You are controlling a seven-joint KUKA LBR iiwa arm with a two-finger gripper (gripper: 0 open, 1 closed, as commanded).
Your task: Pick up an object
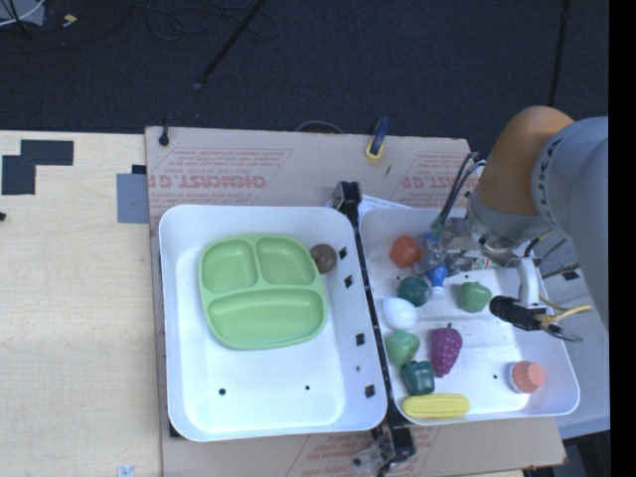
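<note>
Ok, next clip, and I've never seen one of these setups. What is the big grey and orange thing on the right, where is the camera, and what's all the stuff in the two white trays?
That is a robot arm, grey with an orange band, reaching in from the right. One fixed camera looks down on the bench at a slant. Its tool hangs low over the right tray, among toy foods: a tomato, a dark green ball, a white egg, a green pepper, purple grapes, a corn cob and a pink disc. The left tray has a green divided plate with a small brown ball beside it. I can't tell from here whether the tool grips anything.
</note>
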